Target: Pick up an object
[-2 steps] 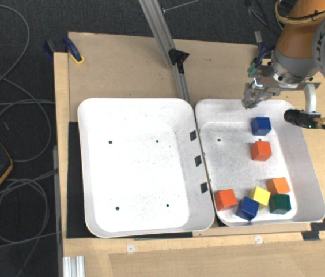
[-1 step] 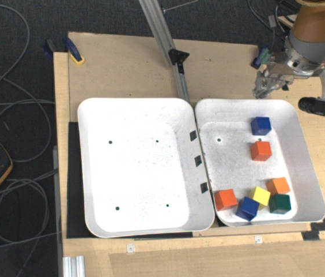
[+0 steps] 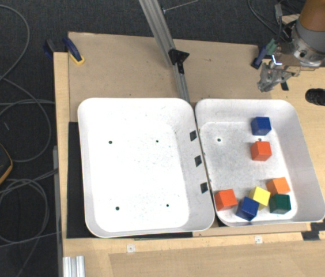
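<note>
**Grey tool short of the blocks, clutter the main hazard**

Found the tool (image 3: 272, 77) hanging over the counter (image 3: 122, 68) just beyond the far rim of the right bin (image 3: 303, 133), well apart from every block. Could not tell how far open it stood; saw nothing held in it. Judged the pick not yet begun.

Counted seven blocks, all in the right bin. Placed a blue block (image 3: 260, 125) nearest the tool, near the far wall, with a red-orange block (image 3: 261, 150) just this side of it and apart from it. Noted a knot along the near wall: an orange block (image 3: 278, 185), a yellow block (image 3: 261, 195) and a green block (image 3: 280, 203) packed close or touching, a second blue block (image 3: 247, 208) against the yellow one, and another red-orange block (image 3: 226, 198) just beside that.

Reckoned the two lone blocks the safer targets, yet not safe. Feared a descent slightly off centre: would land on a top face or shove the block aside instead of straddling it. Feared more at the near-wall knot: too little room beside the neighbours, so a likely jam, a block tipped up, or two dragged together and dropped. Suspected the sloping bin wall of deflecting any approach made hard against it.
</note>
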### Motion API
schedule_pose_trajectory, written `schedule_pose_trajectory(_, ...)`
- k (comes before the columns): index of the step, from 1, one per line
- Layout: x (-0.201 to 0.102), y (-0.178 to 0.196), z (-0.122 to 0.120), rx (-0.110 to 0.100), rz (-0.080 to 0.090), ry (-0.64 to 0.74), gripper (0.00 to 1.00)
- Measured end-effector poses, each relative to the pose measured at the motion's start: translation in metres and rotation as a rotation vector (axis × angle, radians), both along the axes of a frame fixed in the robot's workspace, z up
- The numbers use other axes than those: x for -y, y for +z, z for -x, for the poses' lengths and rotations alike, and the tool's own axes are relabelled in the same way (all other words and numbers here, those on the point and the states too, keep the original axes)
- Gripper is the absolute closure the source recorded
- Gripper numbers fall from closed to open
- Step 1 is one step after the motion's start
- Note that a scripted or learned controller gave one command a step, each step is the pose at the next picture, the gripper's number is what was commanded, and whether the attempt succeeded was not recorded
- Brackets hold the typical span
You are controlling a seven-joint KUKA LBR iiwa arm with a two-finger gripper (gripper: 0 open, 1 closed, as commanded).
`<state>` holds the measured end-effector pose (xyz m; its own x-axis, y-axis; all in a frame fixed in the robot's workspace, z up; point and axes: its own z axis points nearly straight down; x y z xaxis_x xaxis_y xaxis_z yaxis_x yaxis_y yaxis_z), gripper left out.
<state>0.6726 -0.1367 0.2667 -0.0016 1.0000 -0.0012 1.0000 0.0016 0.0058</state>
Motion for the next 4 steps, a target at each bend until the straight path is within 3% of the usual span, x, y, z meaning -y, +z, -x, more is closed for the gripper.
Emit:
schedule_pose_trajectory(2, -0.102, 0.008, 0.022, -0.007, -0.004, 0.005, 1.0)
schedule_pose_trajectory(4, -0.199, -0.007, 0.046, -0.008, -0.004, 0.005, 1.0)
